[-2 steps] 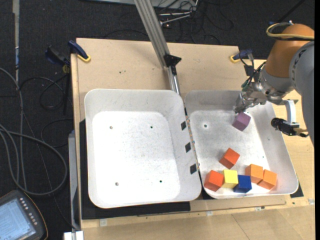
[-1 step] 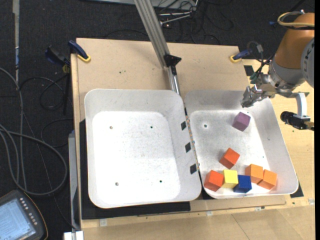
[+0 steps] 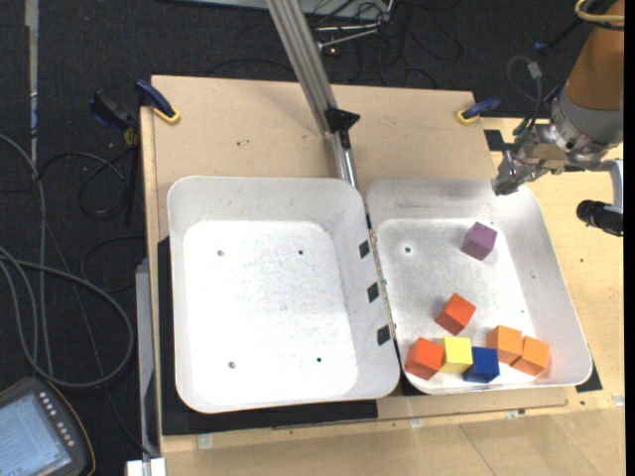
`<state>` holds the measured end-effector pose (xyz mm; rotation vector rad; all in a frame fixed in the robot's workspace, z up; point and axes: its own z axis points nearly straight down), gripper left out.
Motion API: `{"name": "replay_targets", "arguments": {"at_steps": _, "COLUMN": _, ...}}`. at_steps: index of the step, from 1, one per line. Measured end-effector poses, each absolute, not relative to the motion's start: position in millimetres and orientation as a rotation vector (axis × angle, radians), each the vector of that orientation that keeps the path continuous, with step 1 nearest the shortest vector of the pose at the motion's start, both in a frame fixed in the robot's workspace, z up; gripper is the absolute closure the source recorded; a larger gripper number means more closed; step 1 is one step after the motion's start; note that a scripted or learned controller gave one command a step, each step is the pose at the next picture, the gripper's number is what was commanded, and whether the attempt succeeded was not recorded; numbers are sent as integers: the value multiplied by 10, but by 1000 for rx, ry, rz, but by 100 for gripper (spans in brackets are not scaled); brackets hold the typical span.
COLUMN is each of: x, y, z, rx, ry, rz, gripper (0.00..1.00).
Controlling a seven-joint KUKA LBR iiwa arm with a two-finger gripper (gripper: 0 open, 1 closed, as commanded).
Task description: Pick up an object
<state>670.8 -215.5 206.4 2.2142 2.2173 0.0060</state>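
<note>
Dark floor with loose cables surrounds a tan bench (image 3: 258, 127) bearing two white bins. Blocks, among them a purple cube (image 3: 480, 239), lie in the right bin (image 3: 556, 276). Above its far edge hangs the gripper (image 3: 508, 182); its opening cannot be made out.

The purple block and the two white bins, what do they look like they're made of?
The purple block looks like painted wood or dense foam: flat matte faces, crisp edges, no shine. The bins look like thin moulded white plastic, judging by their rounded corners and raised lips, with a dull, speckled, scuffed surface. Neither is certain from this view.
</note>
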Motion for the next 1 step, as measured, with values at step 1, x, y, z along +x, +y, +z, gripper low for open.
{"name": "replay_targets", "arguments": {"at_steps": 1, "x": 6745, "y": -1710, "z": 2054, "rx": 2213, "ry": 2228, "rz": 0, "gripper": 100}}
